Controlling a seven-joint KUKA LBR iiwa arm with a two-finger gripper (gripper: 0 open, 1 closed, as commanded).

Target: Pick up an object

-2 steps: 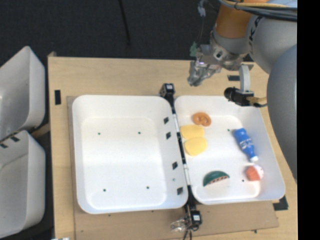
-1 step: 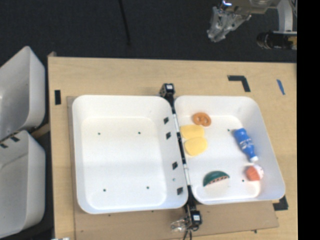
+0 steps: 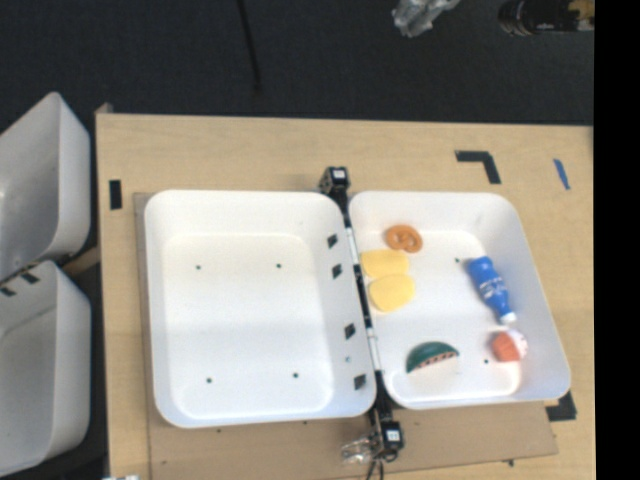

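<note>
Nearest us, at the near edge of the tan wooden bench point(image 3: 250, 153), we see a small metal clip point(image 3: 368, 450) below the seam where the two shallow white bins meet. Our left white bin point(image 3: 160, 298) has only small dark dots on its floor. Our right white bin point(image 3: 530, 258) holds all the objects. Near its near wall lies a dark green half-round slice with a red edge point(image 3: 432, 356), and to its right, close to the right wall, a small orange-and-white rounded object point(image 3: 507, 347). Just beyond that lies a blue tube with a white cap point(image 3: 491, 287), tilted. Toward the seam sit two pale yellow rounded pieces point(image 3: 386, 277), touching each other, and just beyond them an orange ring-shaped pretzel-like piece point(image 3: 403, 238). Nothing covers any of them. We see the grey metal gripper point(image 3: 425, 3) far off, over the dark floor beyond the bench, well apart from the bins; we cannot tell how it is set.
</note>
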